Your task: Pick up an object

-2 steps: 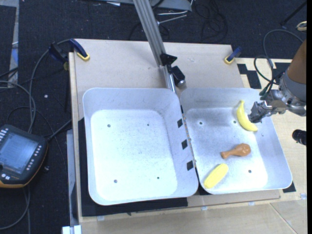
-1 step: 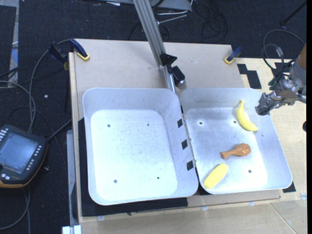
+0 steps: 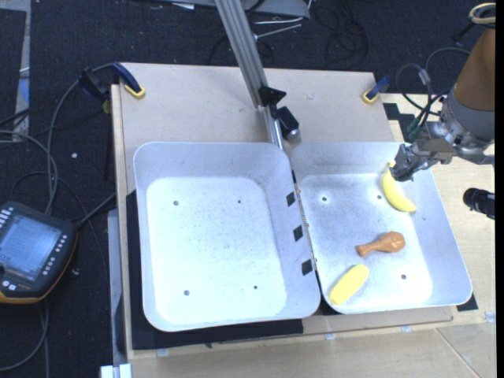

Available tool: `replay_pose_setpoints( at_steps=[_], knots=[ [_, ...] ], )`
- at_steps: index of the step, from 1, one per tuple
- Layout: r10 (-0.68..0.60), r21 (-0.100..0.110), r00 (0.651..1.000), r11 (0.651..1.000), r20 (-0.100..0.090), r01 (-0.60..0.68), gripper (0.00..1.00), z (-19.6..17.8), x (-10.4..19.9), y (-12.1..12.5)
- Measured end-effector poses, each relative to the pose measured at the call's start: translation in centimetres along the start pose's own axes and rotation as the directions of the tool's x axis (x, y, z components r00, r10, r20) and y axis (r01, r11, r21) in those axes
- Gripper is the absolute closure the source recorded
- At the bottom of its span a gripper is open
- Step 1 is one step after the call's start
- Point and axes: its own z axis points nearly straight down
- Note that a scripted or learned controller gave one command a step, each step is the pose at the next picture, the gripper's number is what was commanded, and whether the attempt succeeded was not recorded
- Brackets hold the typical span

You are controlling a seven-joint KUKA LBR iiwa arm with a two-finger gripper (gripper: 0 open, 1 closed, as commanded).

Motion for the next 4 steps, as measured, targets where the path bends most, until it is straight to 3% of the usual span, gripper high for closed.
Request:
replay_pose_setpoints(
  at_steps=[3,4],
  knots=[
    [-0.001,0.001,1.000,1.000,0.000,0.001,1.00,2.4,16.5,3.0],
    [0.000,0.000,1.000,1.000,0.000,0.000,1.00,1.7,21.8,4.9]
  ],
)
